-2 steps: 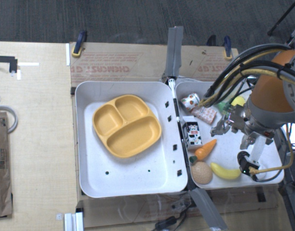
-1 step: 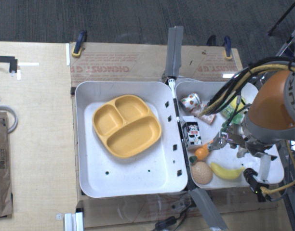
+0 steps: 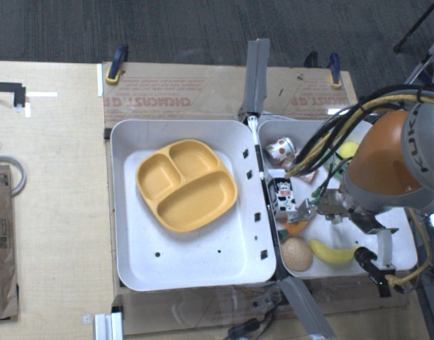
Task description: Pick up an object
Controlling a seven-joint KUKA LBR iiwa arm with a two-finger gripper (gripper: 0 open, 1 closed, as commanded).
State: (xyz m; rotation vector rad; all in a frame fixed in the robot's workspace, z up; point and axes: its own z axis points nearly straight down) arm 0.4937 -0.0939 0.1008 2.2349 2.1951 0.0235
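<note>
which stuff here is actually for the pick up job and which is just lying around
For the job:
- hand, in the right bin
- banana
- egg
- small printed ball

Lying about:
- yellow divided plate in the left bin
- blue clamps
- brown packet

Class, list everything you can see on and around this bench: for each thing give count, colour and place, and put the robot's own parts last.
Bins: two, white, side by side on the bench.
Divided plate: one, yellow, three compartments, in the left bin.
Egg: one, tan, right bin, near front corner.
Banana: one, yellow, right bin, beside the egg.
Crumpled wrapper: one, white and red, right bin, far end.
Small printed pack: one, black and white, right bin, by the divider.
Orange item: one, partly hidden under the arm; kind unclear.
Clamps: two, blue and yellow, far edge of the cardboard.
Brown bag: one, left edge of the bench.
Arm: one, grey with orange band, over the right bin.
Hand: one, low in the right bin.
</note>
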